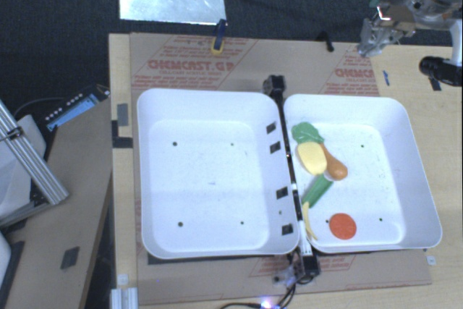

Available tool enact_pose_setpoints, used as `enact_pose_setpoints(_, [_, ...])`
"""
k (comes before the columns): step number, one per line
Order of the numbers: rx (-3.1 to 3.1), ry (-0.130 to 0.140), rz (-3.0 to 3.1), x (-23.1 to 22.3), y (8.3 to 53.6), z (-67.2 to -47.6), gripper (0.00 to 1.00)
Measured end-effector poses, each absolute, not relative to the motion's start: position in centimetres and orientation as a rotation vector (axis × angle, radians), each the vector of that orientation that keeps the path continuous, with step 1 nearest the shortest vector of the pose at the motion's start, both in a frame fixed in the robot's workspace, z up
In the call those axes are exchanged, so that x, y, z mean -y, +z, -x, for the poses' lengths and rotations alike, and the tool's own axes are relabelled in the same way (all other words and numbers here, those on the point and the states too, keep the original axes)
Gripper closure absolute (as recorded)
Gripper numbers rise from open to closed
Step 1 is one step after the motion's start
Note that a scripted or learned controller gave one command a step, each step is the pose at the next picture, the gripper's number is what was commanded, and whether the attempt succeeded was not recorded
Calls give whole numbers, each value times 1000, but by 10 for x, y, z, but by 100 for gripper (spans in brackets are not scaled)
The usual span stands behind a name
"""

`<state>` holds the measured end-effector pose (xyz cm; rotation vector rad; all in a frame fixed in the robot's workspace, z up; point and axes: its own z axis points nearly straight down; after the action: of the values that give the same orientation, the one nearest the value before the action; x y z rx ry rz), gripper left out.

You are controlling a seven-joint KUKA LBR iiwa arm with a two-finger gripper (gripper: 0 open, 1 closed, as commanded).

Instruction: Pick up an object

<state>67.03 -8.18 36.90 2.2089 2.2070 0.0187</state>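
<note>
**Toys in rt bin, gripper parked above**

Red disc [343, 226] sits nearest, w/ yellow piece [312, 157], orange piece [336, 168] & green bits [307, 132] in rt bin [416, 155]. Gripper [370, 38] hovers beyond bin over tabletop [434, 119]; can't tell the fingers' state.

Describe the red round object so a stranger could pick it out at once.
Start at the right white bin, the one holding the toys. Look toward its near edge, below the cluster against the divider. The flat red disc lies alone there, apart from the yellow piece and green pieces, the only red, round item.

One fixed camera looks slantwise down over both bins [217, 101].
</note>
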Motion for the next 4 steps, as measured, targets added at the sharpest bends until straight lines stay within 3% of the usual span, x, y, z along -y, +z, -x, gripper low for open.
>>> enact_pose_setpoints(1, [-2232,19,-2200,-12,454,-669,100])
enact_pose_setpoints(2, [-2231,12,-2207,-71,502,-657,100])
enact_pose_setpoints(3, [-2231,10,-2208,-123,538,-632,100])
enact_pose_setpoints(4, [-2234,3,-2211,-177,535,-589,100])
